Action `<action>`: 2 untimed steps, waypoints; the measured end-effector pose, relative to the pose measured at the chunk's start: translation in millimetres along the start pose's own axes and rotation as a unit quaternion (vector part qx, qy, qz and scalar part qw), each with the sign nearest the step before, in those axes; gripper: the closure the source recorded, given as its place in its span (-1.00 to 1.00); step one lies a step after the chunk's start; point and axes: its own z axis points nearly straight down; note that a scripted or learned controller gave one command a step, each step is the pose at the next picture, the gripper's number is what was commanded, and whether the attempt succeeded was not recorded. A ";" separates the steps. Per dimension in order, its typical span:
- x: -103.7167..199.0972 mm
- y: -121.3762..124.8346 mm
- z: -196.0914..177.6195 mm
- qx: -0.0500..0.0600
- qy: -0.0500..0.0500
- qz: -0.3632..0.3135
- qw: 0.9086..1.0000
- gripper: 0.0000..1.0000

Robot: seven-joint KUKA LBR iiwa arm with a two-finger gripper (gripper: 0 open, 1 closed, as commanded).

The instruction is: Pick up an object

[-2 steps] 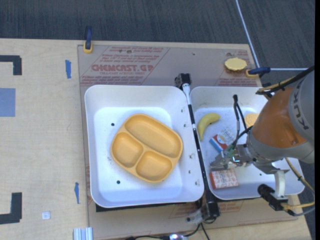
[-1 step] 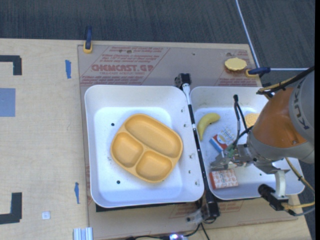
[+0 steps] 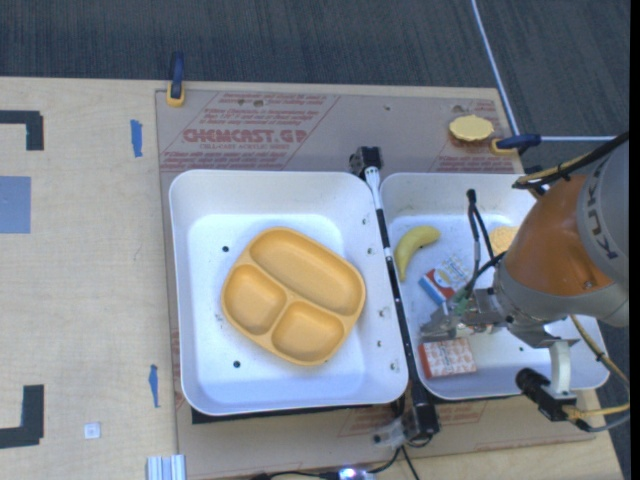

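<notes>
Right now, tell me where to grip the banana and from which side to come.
Grip the banana across its middle, coming straight down from above. It lies flat on the right bin floor, curved, with bare floor on both sides, so fingers should fit across the narrow width. The middle looks thickest and best balanced; the tapered ends would likely slip.

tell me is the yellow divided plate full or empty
Empty: the yellow divided plate in the left bin shows bare yellow floors in all three compartments.

Wood bench carried a brown board; two white bins sat side by side; yellow disc near its far-right corner.
</notes>
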 end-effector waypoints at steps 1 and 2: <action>0.2 0.0 0.0 0.000 0.000 0.000 1.000 -1.00; -0.4 0.0 0.0 0.000 0.000 -0.001 1.000 -1.00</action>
